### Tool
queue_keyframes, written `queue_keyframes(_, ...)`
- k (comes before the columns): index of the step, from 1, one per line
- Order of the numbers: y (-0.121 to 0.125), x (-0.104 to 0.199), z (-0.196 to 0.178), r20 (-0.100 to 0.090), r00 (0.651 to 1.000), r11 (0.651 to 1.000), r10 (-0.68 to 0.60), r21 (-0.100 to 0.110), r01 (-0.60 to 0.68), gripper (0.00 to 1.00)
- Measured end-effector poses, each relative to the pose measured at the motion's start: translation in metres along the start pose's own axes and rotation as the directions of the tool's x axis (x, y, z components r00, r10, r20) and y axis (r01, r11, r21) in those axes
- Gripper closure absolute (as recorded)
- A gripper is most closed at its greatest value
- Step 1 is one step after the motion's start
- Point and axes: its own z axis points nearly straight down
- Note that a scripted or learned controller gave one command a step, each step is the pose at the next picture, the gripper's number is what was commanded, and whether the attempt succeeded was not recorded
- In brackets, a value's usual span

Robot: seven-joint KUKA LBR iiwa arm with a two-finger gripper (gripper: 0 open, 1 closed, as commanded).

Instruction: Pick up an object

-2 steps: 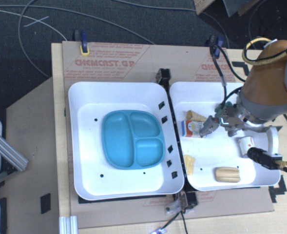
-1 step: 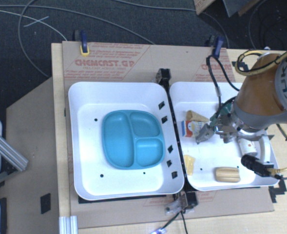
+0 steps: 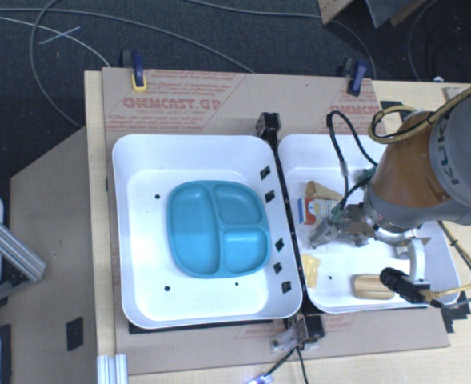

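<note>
Gripper (image 3: 337, 229): low in the right bin (image 3: 439, 288), just right of the divider; finger spread cannot be told.
Packet (image 3: 318, 206): flat, printed, touching the gripper's far side.
Handling: likely light, crinkly, slippery; pinch 1 edge.
Wooden block (image 3: 371, 286): nearer the front wall, stiff.

Arm (image 3: 427, 166) reaches in from right, bent downward; tool (image 3: 335, 229) low, finger state unclear.
</note>
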Motion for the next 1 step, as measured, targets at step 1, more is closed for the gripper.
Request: queue_keyframes(1,0.0017,-0.0002,-0.0140,0.001,1.000,1.000,0.001,-0.007,-0.001,1.00)
